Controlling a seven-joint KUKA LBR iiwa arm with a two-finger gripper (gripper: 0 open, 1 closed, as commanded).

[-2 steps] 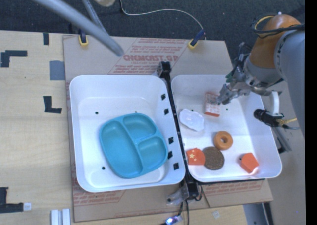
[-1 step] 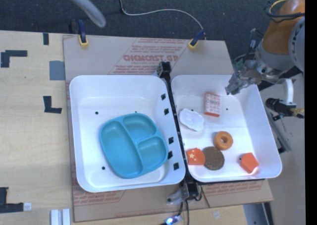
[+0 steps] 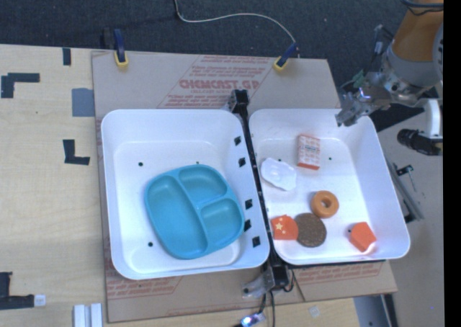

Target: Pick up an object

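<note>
My two-finger gripper (image 3: 351, 111) hangs at the far right corner of the right shallow white bin (image 3: 385, 174), just outside its rim. Finger state: I cannot tell.

Right bin contents:
- small orange-and-white carton (image 3: 308, 151), far centre;
- crumpled white wrapper (image 3: 278, 173), left of the carton, near the divider;
- glazed brown doughnut (image 3: 325, 204), centre;
- dark brown round cookie (image 3: 311, 230), near side;
- red disc with a yellow mark (image 3: 284, 227), touching the cookie's left edge;
- orange block (image 3: 361, 236), near right corner.

The left shallow white bin (image 3: 119, 145) holds a blue three-compartment plastic tray (image 3: 193, 209).
</note>
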